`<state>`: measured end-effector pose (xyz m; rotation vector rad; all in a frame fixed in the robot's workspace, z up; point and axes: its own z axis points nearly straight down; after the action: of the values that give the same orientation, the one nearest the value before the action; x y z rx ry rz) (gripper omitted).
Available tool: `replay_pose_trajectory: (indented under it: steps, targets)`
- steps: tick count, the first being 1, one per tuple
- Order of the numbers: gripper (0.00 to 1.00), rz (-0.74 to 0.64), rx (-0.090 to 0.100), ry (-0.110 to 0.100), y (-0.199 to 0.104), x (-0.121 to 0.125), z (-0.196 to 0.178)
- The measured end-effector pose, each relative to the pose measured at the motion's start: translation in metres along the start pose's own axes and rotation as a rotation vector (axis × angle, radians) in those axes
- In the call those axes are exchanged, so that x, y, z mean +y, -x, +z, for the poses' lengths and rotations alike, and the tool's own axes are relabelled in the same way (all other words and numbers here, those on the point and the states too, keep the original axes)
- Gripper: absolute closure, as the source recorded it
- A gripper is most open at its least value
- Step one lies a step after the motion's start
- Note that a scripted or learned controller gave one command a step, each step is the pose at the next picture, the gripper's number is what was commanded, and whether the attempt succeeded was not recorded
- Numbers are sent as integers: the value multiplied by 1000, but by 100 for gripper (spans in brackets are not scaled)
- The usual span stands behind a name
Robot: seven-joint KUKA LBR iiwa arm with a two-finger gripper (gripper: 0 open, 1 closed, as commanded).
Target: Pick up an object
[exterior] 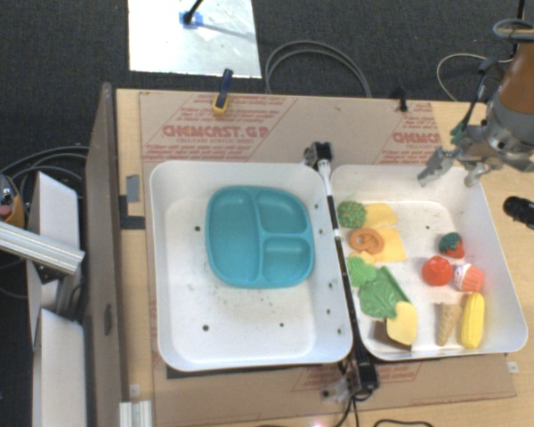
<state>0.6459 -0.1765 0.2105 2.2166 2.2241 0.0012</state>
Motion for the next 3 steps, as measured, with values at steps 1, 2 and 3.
replay_pose_trajectory:
  steps: [1,2,3]
  targets:
    - [0,6,3,-14,29,-56,124]
    - [0,-3,-6,19,26,-8,-23]
    - [0,4,5,-15,29,-55,127]
